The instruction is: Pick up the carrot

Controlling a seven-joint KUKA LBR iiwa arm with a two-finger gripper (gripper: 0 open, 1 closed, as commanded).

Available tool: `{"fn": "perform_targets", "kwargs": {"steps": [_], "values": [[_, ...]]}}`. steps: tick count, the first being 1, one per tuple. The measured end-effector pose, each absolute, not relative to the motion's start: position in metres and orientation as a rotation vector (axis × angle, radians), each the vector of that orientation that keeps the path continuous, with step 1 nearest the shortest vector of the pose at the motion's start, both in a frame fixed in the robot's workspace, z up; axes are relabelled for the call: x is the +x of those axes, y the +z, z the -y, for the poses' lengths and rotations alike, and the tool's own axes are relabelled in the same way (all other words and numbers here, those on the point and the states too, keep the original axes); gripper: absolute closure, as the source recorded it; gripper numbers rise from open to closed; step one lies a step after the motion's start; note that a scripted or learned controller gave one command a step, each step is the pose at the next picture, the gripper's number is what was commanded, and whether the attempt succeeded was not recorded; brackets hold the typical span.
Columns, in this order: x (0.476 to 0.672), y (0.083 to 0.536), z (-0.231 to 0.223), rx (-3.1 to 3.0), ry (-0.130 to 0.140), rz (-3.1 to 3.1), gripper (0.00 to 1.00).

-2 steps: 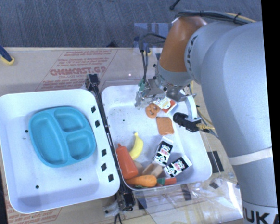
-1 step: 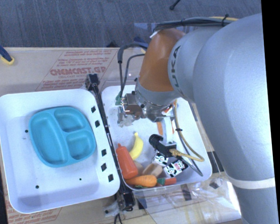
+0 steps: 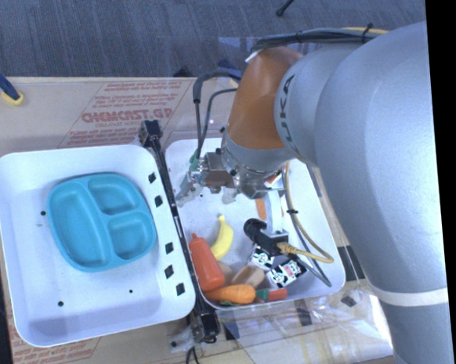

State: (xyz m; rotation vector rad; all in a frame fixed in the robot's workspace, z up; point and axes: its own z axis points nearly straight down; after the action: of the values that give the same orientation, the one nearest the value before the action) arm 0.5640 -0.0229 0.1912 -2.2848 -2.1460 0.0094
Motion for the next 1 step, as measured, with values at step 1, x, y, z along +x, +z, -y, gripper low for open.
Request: {"fn": "perform_targets", "kwargs": {"steps": [1], "values": [[0.5029,0.1904,0.0218,-2.307,0.015,2.123,0.0]]}}
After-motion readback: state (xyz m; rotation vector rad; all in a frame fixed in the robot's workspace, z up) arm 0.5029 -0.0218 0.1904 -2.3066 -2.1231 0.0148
